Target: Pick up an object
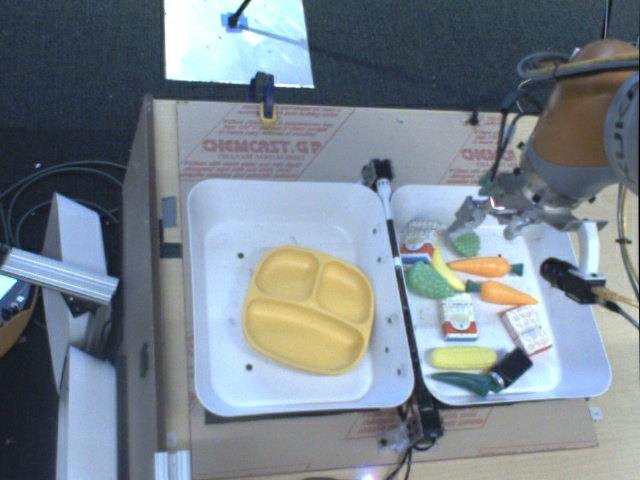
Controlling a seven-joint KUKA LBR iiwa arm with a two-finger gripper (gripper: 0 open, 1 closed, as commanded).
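The brown cardboard-covered tabletop (pixel 300 143) carries two shallow white plastic bins side by side. The left white bin (pixel 215 268) holds one thing, a yellow plastic plate with three compartments (pixel 308 308), lying flat near its middle. The right white bin (pixel 590 363) holds a scatter of small toy foods. Two orange carrots (pixel 485 266) lie one below the other at its centre, the lower orange carrot (pixel 510 293) just beside the first. Left of them a yellow banana (pixel 447 270) rests against a dark green leafy piece (pixel 430 283), with a red-and-white packet (pixel 420 236) above. A small green knobbly piece (pixel 465 243) sits near the top. Lower down are a small red-and-white carton (pixel 459 316), a red-and-white box (pixel 527 329), a yellow corn cob (pixel 463 357), a dark green pepper (pixel 462 382) and a black block (pixel 512 366).

The grey arm with its orange band (pixel 585 118) is cut off at the right edge. Its gripper (pixel 490 213) hangs over the bin's upper part, fingers (pixel 467 213) spread apart with nothing between them, just above the green knobbly piece.
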